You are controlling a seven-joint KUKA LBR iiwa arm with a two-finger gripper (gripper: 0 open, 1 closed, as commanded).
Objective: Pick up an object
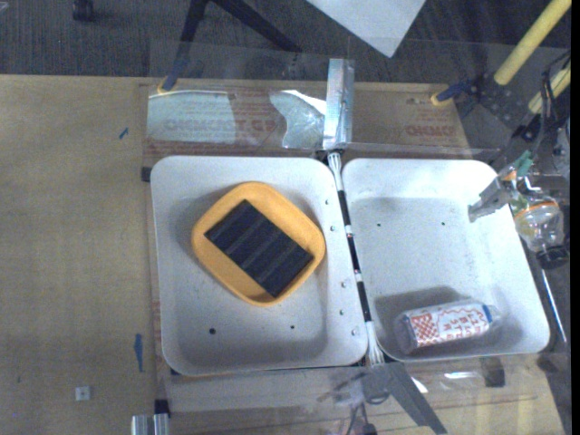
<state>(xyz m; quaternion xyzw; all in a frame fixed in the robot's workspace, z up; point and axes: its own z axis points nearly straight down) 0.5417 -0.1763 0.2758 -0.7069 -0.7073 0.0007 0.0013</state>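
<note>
A: Two candidates for the pick. Lying on its side near the front of the right bin point(507, 188): a small red-and-white patterned carton point(449, 324) with a bluish end. In the left bin point(172, 315): a flat orange pad with a dark ribbed centre point(258, 243), tilted diagonally.

B: Probably light and a bit crushable, that carton. Best taken across its narrow width, mid-length, gently. Smooth skin, likely to slip or roll if pinched near an end.

A: And the hand point(494, 198)?

B: Hovering at the right bin's far right rim, well apart from the carton. Holding nothing visible. Too small and cluttered to tell how wide the opening is.
</note>
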